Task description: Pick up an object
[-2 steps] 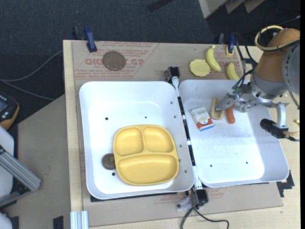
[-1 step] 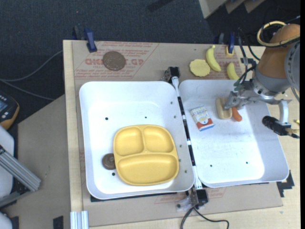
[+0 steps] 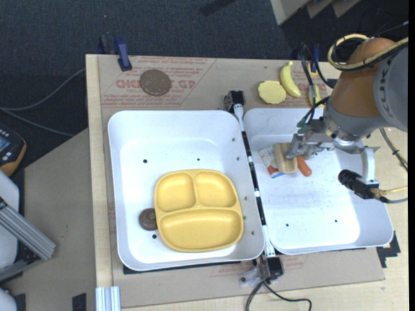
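Observation:
In the right bin [image 3: 324, 232], a small cluster lies near the upper left: a tan block [image 3: 283, 157], an orange carrot-like piece [image 3: 303, 168] and a white packet with red and blue marks [image 3: 270, 162]. My gripper [image 3: 295, 149] hangs directly over this cluster, at the tan block's right side, with the grey and orange arm [image 3: 363, 89] coming in from the right. Whether it touches any piece is unclear. In the left bin [image 3: 130, 141] lie a yellow divided plate [image 3: 198, 209] and a brown disc [image 3: 148, 219] at the plate's left edge.
On the board behind the bins lie a banana [image 3: 290, 80], a yellow round slice [image 3: 272, 92] and a brown disc [image 3: 155, 81]. A black cable part [image 3: 353, 181] hangs over the right bin's right side. A ridge [image 3: 251, 173] separates the bins.

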{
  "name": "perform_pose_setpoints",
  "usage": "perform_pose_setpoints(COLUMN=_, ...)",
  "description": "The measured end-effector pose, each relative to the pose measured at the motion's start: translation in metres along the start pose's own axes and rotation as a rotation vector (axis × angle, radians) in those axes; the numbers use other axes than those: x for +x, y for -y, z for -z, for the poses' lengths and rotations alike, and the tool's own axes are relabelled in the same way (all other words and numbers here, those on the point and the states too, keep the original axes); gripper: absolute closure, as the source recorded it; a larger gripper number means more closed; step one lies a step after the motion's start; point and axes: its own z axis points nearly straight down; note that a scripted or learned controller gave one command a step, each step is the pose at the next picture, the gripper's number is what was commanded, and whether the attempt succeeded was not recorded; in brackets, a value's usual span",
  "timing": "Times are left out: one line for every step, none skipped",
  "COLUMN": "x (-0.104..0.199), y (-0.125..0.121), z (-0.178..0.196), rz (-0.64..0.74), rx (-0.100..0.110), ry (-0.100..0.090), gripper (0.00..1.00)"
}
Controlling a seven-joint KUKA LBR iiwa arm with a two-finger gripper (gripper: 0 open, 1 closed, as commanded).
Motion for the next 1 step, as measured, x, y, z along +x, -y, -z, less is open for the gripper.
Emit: perform_pose_setpoints(x=0.0494, y=0.0170, z=0.0586, rz=0.000, rx=-0.008, ry=0.002, gripper=1.00)
